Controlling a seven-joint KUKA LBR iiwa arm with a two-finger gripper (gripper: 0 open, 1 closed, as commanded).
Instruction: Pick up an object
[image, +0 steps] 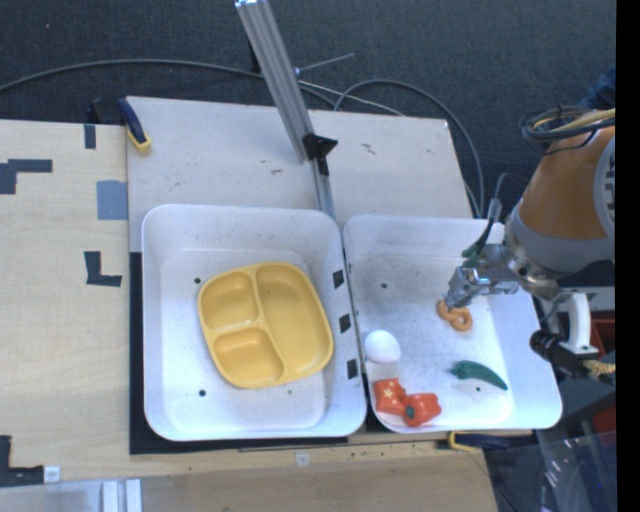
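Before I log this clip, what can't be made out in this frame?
- Gripper, camera view: too small and blurred to judge its state, or whether it touches the orange ring just below it.
- Orange-red object at the right bin's front edge: too blurred to identify.
- Green object: too small to identify.
- Arm: cut off by the frame's right side.

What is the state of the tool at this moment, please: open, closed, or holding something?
Tool: cannot be told; it sits just above the small orange object in the right bin, and nothing is seen held.
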